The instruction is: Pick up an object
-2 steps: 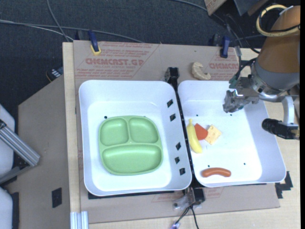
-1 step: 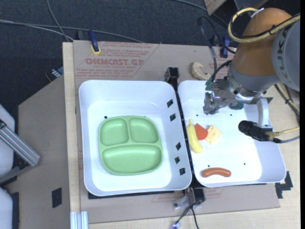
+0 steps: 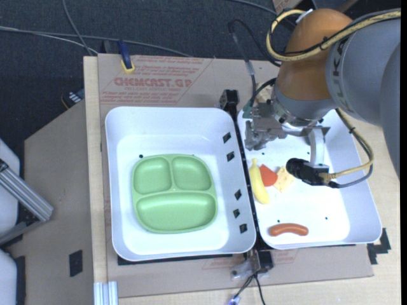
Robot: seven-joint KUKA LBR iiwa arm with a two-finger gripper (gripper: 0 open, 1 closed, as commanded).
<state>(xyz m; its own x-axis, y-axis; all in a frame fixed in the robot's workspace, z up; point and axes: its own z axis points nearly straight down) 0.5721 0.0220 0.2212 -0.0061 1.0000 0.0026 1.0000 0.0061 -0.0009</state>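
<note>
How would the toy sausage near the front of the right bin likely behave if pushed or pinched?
The toy sausage is rounded and slim, so it would probably roll or skid on the smooth right bin. Its glossy skin suggests light plastic, likely slippery. It lies apart from the banana, so pushing shouldn't disturb that.

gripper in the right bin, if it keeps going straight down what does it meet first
Probably the right bin floor just above the banana; the gripper hangs over bare white there, though depth is hard to judge.

Both white bins, the left bin (image 3: pixel 121 189) and the right bin (image 3: pixel 356 208), look like smooth, faintly glossy plastic, and the green divided tray (image 3: pixel 174 193) has a softer matt plastic sheen. Beneath them lies a sheet of matt brown cardboard (image 3: pixel 152 81), while the arm's orange band (image 3: pixel 311 56) shines glossy.
</note>
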